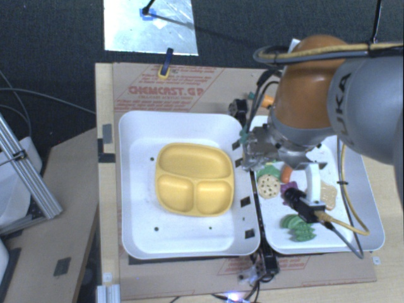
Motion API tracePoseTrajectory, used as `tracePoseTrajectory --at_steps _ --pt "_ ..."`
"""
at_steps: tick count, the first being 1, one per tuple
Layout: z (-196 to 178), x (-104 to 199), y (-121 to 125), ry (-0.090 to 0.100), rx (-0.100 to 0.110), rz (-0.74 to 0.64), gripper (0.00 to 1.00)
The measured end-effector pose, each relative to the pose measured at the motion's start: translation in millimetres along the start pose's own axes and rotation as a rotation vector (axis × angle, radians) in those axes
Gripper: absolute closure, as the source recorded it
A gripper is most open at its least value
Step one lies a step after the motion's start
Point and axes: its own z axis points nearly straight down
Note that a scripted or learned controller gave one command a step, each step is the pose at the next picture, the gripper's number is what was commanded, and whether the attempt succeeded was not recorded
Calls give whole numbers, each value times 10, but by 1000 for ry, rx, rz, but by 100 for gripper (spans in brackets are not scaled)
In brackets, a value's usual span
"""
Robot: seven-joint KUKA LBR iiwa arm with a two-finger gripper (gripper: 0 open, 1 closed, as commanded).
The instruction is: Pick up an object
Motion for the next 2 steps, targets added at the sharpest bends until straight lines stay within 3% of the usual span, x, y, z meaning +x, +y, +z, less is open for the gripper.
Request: tracePoseTrajectory --at_steps 1,2 --pt "-615 -150 -142 -1 -9 5 100" --pt "-1141 60 -357 0 -10 2 100"
